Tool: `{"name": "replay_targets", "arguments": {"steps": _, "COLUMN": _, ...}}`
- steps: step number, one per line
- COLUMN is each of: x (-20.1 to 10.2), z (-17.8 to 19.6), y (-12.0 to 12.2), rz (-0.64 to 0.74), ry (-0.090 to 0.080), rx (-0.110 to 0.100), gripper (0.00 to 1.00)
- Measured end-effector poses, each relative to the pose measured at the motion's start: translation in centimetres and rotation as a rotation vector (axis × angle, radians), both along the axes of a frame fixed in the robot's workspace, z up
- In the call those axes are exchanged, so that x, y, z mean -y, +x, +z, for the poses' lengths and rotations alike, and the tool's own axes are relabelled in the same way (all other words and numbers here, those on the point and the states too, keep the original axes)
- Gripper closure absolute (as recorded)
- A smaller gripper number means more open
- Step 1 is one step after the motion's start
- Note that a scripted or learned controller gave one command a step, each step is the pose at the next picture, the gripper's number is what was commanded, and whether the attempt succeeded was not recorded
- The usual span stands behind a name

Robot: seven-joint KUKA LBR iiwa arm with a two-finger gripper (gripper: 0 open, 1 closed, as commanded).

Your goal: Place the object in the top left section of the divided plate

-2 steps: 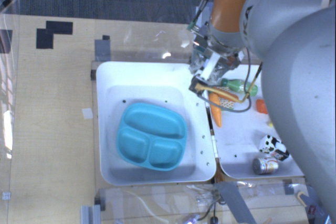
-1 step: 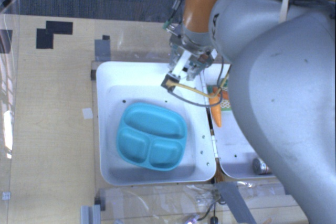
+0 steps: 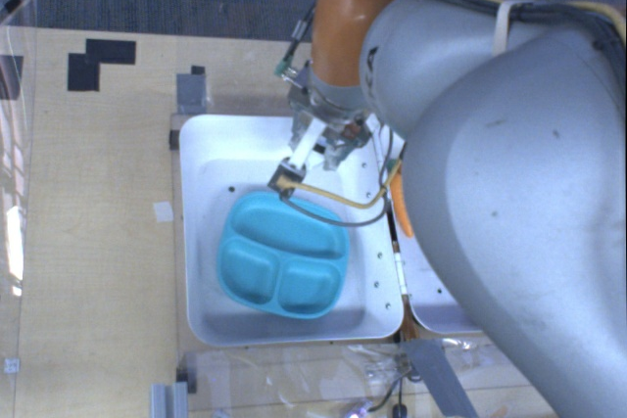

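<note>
Arm: the grey arm (image 3: 509, 171) comes in from the right edge of the bench (image 3: 93, 230) and covers most of the right bin (image 3: 436, 313). Its orange band (image 3: 338, 24) sits past the far edge of the left bin (image 3: 208, 173).

Gripper: the gripper (image 3: 328, 150) points down over the far edge of the left bin, about midway along that edge.

Grip state: cannot tell from this view, because the wrist blocks the tips. No thing shows held there.

Divided plate: the blue plate (image 3: 284, 255) lies flat on the floor of the left bin, nearer its near edge and turned a little askew. One long section faces the far edge and two smaller ones face the near edge. Its far rim is just on the near side of the gripper, and I cannot tell whether they touch.

Orange thing: a narrow orange strip (image 3: 396, 203) shows at the right edge of the left bin, by the wall between the bins. The arm hides most of it. It lies beside the gripper toward the right, apart from it, and off the plate.
</note>
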State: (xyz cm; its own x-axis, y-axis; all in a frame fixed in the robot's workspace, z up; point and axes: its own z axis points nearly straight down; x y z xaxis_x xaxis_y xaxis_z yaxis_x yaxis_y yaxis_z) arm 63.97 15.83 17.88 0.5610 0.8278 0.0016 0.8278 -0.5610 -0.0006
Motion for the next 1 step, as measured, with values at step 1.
{"name": "replay_targets", "arguments": {"steps": 1, "x": 1.39, "z": -7.59, "y": 2.41, "rz": -0.221, "ry": 0.002, "rx": 0.001, "gripper": 1.0}}
